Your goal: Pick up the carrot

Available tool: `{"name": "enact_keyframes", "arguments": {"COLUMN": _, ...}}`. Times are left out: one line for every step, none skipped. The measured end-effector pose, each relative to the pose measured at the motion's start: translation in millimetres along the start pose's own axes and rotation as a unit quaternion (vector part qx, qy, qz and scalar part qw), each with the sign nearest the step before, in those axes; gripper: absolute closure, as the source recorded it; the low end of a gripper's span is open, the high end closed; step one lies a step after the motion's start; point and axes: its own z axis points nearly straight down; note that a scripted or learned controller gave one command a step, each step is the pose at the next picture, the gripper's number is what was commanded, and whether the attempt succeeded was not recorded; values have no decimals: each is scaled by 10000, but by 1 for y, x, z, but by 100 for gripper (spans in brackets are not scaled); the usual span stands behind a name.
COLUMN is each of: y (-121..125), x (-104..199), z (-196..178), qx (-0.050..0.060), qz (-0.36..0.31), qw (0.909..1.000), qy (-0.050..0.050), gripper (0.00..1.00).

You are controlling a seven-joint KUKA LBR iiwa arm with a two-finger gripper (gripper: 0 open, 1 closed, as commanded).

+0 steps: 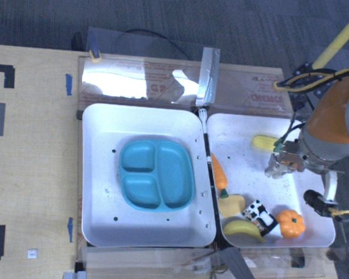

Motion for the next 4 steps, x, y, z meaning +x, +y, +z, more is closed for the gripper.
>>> {"name": "enact_keyframes", "arguments": {"y": -15, "x": 40, "z": 38, "qx": -39, "qz": 1791, "qw": 9838, "qy": -11, "gripper": 100}}
{"name": "enact_keyframes", "arguments": {"y": -34, "x": 64, "z": -60, "qx": -32, "qz": 3871, "qw": 9220, "qy": 1, "gripper": 100}}
{"name": "enact_keyframes", "arguments": {"y": -22, "x": 25, "z": -112, "qx": -46, "qz": 2287, "qw": 9735, "qy": -16, "gripper": 100}}
{"name": "enact_keyframes", "arguments": {"y": 18, "x": 49, "z": 3, "qx": 51, "qz": 3031, "qw": 9529, "qy": -19, "gripper": 100}}
